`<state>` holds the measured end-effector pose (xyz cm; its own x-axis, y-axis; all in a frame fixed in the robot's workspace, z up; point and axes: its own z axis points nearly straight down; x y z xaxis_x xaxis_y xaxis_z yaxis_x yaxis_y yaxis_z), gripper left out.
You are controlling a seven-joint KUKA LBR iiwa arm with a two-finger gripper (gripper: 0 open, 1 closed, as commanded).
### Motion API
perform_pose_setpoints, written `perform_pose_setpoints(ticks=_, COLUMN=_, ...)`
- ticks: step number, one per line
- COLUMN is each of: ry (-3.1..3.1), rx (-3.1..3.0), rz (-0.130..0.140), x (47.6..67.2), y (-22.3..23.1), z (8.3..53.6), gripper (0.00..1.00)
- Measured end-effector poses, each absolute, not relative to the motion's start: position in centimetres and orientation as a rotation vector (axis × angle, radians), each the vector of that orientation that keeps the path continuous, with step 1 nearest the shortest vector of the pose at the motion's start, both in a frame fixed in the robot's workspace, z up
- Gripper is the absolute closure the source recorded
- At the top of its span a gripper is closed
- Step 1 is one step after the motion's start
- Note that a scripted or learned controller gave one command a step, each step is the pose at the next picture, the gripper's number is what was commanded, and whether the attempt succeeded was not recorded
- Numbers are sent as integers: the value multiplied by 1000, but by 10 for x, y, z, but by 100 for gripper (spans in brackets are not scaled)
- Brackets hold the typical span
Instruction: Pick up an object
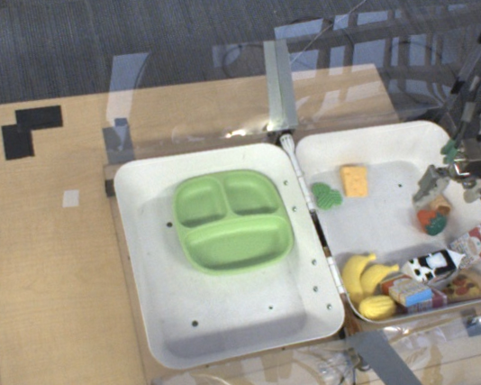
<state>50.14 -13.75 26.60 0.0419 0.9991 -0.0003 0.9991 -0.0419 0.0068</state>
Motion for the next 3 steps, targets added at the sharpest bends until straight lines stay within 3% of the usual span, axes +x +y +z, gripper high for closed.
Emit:
perform_pose_setpoints(ticks=1, ry=2052, rx=2376, rz=2, x=541, y=-179, z=177, gripper=0)
perform_pose_setpoints(ticks=2, ry=2267, rx=2157, rz=13, x=538, y=-187, z=91, gripper=0)
perform_pose_setpoints(ticks=3, ry=2266, rx=2150, rz=22, x=541, y=-185, z=103, gripper=100)
